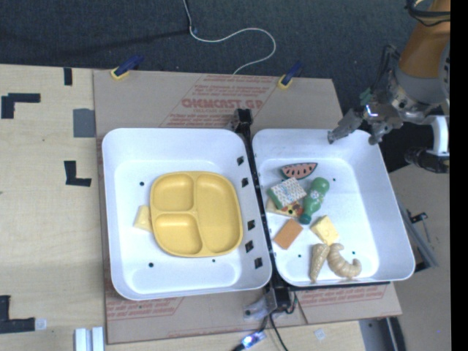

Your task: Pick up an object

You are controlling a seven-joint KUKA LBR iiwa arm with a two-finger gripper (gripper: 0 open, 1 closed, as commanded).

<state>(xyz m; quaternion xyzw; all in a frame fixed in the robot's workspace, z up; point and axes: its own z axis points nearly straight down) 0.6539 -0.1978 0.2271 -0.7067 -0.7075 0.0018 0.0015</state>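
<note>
I have the bench (44, 196) under both bins, and my tool (355, 128) hangs over the far right corner of the right bin (380, 174), its two fingers apart with nothing between them.

Away to the tool's left, the left bin (124, 159) carries a yellow divided plate (196, 213). It is wide and flat, so I judge the fingers could not close on it; a try there would likely scrape the rim and come up with nothing.

Everything worth picking lies in the right bin, below and left of the tool, well apart from it. The trouble is crowding. The watermelon slice (298, 170), the checked block (288, 192) and the green piece (314, 196) touch or nearly touch, so a finger coming down could land on a neighbour and shove the heap aside. The orange block (288, 233) and yellow wedge (325, 230) sit a little freer. The two pale curled pieces (335, 260) lie nearest the bin's front wall, where a finger could catch the rim.

The tool is already close to the bin's far wall, so a straight drop from here could clip it.
</note>
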